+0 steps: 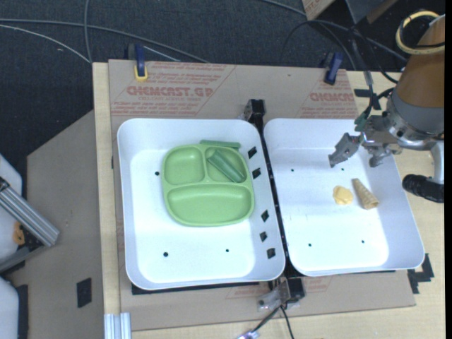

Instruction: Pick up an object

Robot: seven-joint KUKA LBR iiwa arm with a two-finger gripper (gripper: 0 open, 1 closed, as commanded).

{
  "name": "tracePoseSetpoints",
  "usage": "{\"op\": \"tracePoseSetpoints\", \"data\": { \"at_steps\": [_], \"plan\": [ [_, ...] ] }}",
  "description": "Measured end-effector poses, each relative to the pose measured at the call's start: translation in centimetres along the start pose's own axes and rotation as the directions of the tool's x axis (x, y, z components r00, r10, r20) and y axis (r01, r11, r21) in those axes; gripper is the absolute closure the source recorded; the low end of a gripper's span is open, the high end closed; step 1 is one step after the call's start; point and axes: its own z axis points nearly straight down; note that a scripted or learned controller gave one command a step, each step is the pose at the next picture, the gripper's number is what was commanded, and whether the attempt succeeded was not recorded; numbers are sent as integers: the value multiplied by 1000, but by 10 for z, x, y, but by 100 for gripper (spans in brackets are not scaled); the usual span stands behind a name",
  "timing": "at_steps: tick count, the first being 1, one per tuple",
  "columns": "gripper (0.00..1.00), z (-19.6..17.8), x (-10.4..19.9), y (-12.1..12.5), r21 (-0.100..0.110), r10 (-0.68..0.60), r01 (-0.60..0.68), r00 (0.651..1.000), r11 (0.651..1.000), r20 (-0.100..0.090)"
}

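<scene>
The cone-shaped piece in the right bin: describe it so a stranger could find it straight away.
Start at the right bin, the one the gripper is above. Two small pale things lie near its middle. The cone is the right-hand one: tan, long and tapered, while the yellow lump beside it is short and rounded.

The scene is seen from a single fixed camera mounted above the bench, angled downward at a slant. Both shallow white plastic bins (141,189) are taken in whole, side by side, resting on a brown board printed with red lettering (212,83). Dark carpeted floor crossed by thin cables (63,34) is seen along the top and left. The grey arm with the orange band (421,83) is caught at the right edge.
</scene>
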Motion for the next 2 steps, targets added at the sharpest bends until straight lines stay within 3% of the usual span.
{"op": "tracePoseSetpoints", "data": {
  "at_steps": [1,2],
  "plan": [
    [0,-7,0,3,-13,-3,3,1000,1000,2],
    [0,57,2,4,-7,-2,2,1000,1000,1]
  ]
}}
